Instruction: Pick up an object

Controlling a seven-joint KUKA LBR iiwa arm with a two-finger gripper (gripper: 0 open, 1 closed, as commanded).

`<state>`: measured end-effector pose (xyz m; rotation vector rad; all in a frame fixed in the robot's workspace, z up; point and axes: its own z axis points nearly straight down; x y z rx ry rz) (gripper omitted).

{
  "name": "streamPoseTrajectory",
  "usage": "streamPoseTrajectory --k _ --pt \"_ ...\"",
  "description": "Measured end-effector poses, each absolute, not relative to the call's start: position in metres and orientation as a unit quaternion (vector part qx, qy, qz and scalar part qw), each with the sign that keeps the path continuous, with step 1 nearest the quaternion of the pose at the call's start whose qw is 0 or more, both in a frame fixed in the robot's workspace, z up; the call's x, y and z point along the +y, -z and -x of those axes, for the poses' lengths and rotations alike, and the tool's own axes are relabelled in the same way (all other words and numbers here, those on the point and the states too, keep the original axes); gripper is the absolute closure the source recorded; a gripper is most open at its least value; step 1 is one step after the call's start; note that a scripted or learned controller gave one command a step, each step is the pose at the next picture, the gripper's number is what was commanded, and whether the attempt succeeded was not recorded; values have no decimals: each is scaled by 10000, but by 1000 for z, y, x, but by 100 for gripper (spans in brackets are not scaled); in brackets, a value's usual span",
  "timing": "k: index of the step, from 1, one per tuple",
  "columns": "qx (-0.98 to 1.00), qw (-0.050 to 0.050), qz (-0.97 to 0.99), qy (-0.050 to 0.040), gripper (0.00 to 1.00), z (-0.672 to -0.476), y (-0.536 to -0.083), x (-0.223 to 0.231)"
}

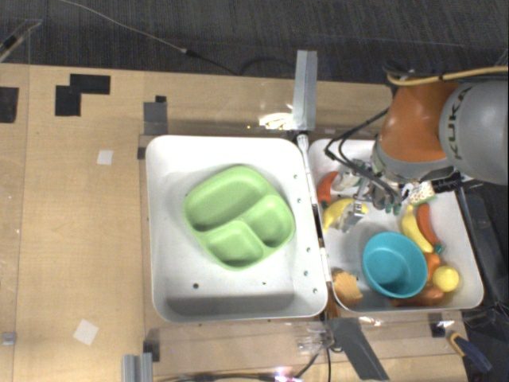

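gripper low in far-left of right bin, fingers can't tell open or closed; nearest object looks like the yellow banana, just left of it, long axis roughly left-right

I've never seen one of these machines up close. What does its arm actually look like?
The arm is rounded grey metal with black lettering, and a broad orange band sits above the wrist. Black cables loop beside it. The gripper is a small cluster of dark and silvery parts.

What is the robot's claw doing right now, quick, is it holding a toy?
Gripper: low in the right bin, beside the yellow toy; open, shut or holding cannot be told.
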<state>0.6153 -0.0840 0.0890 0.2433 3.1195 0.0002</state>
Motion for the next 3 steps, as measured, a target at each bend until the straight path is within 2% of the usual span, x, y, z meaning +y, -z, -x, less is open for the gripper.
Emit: streamPoseTrajectory --k 1,2,3 --pt "9950 71 -993 -6 0 -601 -89 -84" --pt "9904 75 -1379 -10 0 -551 -90 -93" --pt "9823 64 -1870 -8 0 -631 -88 -107"
